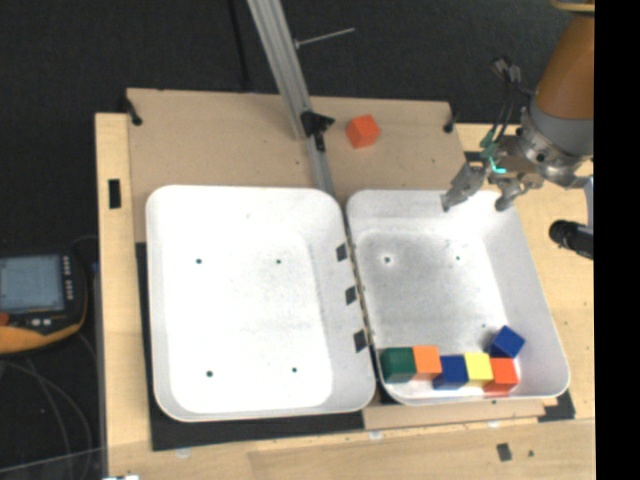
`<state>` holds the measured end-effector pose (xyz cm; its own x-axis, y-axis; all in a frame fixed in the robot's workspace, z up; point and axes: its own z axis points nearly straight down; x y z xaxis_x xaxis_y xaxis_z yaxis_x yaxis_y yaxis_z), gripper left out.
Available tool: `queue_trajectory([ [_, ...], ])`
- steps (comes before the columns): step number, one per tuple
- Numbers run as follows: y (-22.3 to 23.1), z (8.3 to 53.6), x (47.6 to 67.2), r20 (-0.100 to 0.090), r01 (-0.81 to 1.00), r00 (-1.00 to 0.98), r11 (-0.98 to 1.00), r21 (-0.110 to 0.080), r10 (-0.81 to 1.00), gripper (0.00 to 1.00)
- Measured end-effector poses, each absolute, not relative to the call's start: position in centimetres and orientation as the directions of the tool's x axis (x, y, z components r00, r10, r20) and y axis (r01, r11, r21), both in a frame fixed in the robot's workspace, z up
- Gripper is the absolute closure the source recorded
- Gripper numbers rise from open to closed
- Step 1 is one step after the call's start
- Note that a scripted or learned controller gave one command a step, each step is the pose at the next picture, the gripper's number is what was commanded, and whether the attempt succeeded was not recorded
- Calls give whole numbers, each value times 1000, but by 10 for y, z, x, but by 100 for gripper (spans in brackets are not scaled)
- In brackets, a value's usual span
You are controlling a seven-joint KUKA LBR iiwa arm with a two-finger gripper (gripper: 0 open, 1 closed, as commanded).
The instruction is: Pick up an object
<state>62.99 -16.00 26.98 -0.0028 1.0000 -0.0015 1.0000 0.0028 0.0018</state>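
Observation:
Several small blocks lie along the near edge of the right bin (pixel 520 238): a green block (pixel 398 363), an orange block (pixel 427 359), a blue block (pixel 451 370), a yellow block (pixel 479 367), a red-orange block (pixel 503 372) and a dark blue block (pixel 507 342) just behind them. My gripper (pixel 482 190) hangs over the bin's far right corner, well away from the blocks. Its two fingers are spread apart with nothing between them.
A lone orange cube (pixel 362 131) sits on the brown board behind the bins. A slanted metal rail (pixel 285 63) runs down to the gap between the bins. The left bin (pixel 160 268) lies beside the right one. A handheld device (pixel 35 288) rests at the far left.

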Motion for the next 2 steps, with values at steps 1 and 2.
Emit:
queue_trajectory([
  [1,-160,270,630,-2,1000,-3,3,2,1000,0],
  [2,-161,270,630,-3,1000,-4,4,1,1000,0],
])
